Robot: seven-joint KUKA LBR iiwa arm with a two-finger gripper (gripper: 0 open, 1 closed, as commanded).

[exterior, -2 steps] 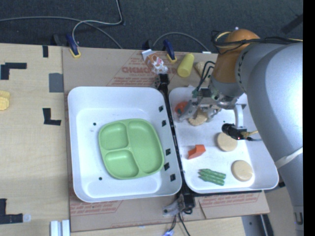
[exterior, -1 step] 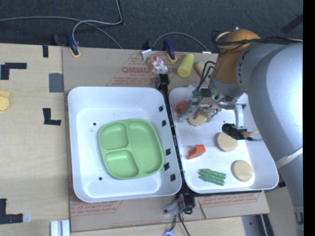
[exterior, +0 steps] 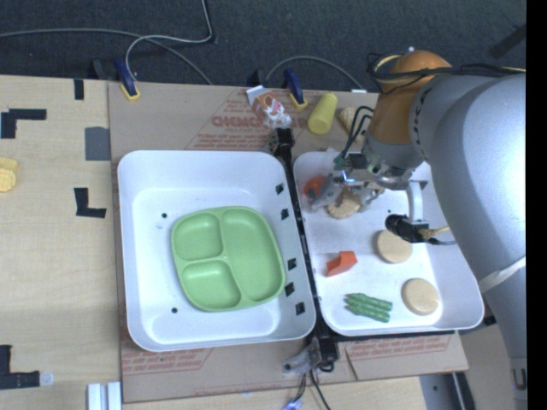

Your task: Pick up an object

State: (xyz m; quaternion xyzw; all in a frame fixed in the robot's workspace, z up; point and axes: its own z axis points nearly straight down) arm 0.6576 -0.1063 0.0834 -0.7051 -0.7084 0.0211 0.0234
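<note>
Wooden table (exterior: 51, 229) carries a cardboard sheet (exterior: 214, 126) with two white bins side by side. Left bin (exterior: 145, 178) holds a green divided plate (exterior: 226, 257). Right bin (exterior: 453, 306) holds an orange-red block (exterior: 340, 263), a bundle of green beans (exterior: 368, 307), two tan round discs (exterior: 394, 247) (exterior: 420, 295), and a tan lump (exterior: 344, 206) beside a red piece (exterior: 315, 185) at its far end. Gripper (exterior: 352, 180) is lowered over that tan lump and red piece; whether the fingers are spread or pressed together cannot be told. A yellow cylinder (exterior: 322, 114) lies on the cardboard beyond the bins.
</note>
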